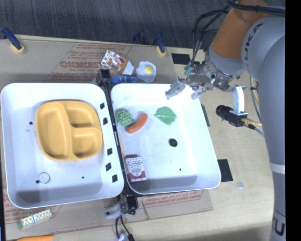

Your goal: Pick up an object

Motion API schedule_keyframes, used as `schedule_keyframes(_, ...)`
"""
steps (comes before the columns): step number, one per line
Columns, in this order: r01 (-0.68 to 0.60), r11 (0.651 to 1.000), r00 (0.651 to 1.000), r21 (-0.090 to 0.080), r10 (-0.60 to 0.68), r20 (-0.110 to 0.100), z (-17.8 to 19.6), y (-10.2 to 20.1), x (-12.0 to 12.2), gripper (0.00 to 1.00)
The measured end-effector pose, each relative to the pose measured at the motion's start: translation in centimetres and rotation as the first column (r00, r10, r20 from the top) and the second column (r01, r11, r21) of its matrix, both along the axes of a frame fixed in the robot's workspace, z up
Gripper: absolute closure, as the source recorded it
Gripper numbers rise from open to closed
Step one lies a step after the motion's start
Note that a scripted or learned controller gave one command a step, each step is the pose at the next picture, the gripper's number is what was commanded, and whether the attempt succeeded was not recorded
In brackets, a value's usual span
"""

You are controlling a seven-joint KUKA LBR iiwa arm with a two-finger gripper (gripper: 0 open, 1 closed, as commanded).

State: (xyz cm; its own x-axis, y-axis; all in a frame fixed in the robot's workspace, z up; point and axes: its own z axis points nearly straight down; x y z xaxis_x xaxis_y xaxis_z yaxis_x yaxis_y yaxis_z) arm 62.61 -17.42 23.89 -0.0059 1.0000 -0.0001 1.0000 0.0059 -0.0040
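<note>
Red carton (136,167) well below-left of gripper (183,88); fingers spread, empty, hovering above green leaf (165,115). Approach step; next needs descent onto leaf.

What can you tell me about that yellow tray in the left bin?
The tray is a mustard-yellow dish with rounded corners, plastic by its look, split into one long compartment and two smaller ones. It lies flat, slightly turned, on the floor of the left bin, towards its back half. All three compartments hold nothing, and no other item touches it.
</note>
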Motion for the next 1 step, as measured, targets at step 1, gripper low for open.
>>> schedule_keyframes(1, -0.093, 0.996, 0.996, -0.001, 0.093, 0.002, -14.67, 0.72, -1.09, 0.00)
